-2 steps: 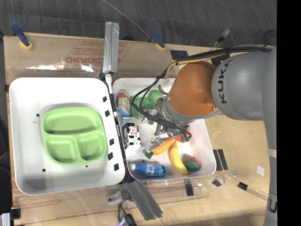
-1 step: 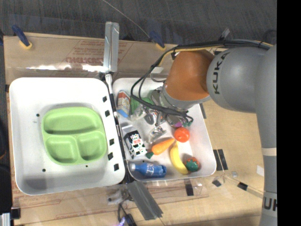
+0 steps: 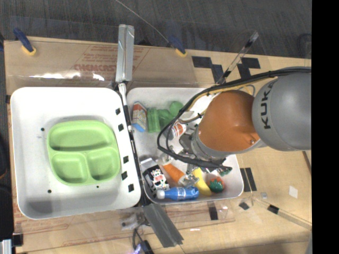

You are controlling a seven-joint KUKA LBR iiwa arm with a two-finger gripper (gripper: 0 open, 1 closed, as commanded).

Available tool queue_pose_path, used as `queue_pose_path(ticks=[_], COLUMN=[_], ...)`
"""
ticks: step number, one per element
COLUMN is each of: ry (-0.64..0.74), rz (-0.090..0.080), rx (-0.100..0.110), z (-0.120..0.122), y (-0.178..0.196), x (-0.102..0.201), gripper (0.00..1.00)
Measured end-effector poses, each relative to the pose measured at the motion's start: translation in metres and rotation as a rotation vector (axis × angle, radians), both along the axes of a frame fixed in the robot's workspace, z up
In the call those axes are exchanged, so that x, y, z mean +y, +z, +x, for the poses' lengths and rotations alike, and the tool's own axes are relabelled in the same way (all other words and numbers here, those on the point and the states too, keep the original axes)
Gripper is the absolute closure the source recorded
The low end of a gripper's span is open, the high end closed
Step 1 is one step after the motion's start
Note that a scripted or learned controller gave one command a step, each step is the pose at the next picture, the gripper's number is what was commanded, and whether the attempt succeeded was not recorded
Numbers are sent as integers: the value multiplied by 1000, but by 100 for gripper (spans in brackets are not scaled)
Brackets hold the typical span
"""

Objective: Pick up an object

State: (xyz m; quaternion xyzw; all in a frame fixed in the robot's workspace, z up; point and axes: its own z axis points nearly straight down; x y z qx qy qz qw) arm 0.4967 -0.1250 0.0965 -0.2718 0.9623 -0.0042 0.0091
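Low over the right bin's near half, the jaws (image 3: pixel 192 174) sit beneath the orange wrist band (image 3: pixel 229 121), reaching down among the clutter; whether they are open or closed cannot be told, since the wrist body and cabling hide them.

Items nearest the jaws, all in the right bin (image 3: pixel 238 187):
- orange piece (image 3: pixel 174 172), just beside the jaws on their left.
- yellow piece (image 3: pixel 200 181), just beside the jaws toward the near edge.
- red and green round toy (image 3: pixel 215 183), next to the yellow piece, toward the bin's near right corner.
- blue bottle (image 3: pixel 180 194), lying flat along the bin's near wall.
- black-and-white patterned item (image 3: pixel 157 178), at the bin's near left corner.

Further out, toward the bin's far edge:
- green object (image 3: pixel 161 117), lying near the far wall.
- small can or tube with a red label (image 3: pixel 139 115), against the left wall.

Left bin (image 3: pixel 26 142): holds a green divided tray (image 3: pixel 82 151), roughly central.

Surface (image 3: pixel 275 232): brown board under both bins, with blue clamps (image 3: pixel 25 42) on its far edge.

Task status, as judged: the arm is down at the pile, so the reach appears made. No object is seen held or raised clear of the bin. Securing a grasp and lifting an item remain.
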Motion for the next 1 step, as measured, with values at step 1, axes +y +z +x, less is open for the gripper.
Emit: queue_pose_path(ticks=[1], ry=[299], rz=[0], rx=[15], z=[138], y=[54], x=[-23], gripper=[0])
